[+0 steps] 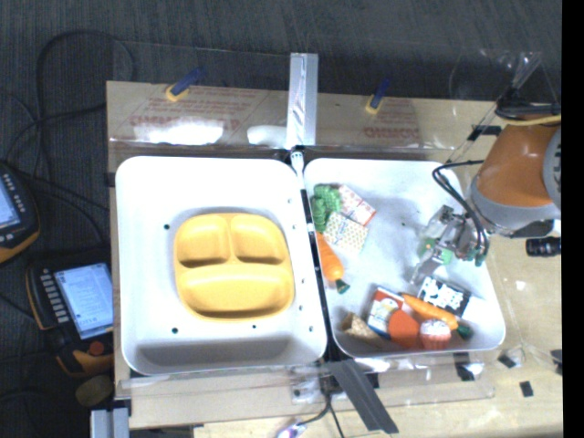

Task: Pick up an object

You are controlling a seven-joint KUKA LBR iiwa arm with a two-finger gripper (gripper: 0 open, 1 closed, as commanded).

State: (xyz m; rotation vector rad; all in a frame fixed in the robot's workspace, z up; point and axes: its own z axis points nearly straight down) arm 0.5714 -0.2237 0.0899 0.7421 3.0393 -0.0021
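Setting: robotics laboratory test cell. Evidence: grey industrial arm with orange band (pixel 511 173) entering from the right; tabletop (pixel 228 117) of bare board carrying two shallow white bins, left bin (pixel 137 245) and right bin (pixel 401 176), divided by a metal rail (pixel 302 99); blue and yellow clamps (pixel 185 83) along the far edge; handheld control pendant (pixel 14 210) and a second screen device (pixel 80 299) lying on dark carpet (pixel 274 12) at left, with black cables (pixel 64 48) trailing; toy food and a yellow compartment tray (pixel 234 263) as test items.
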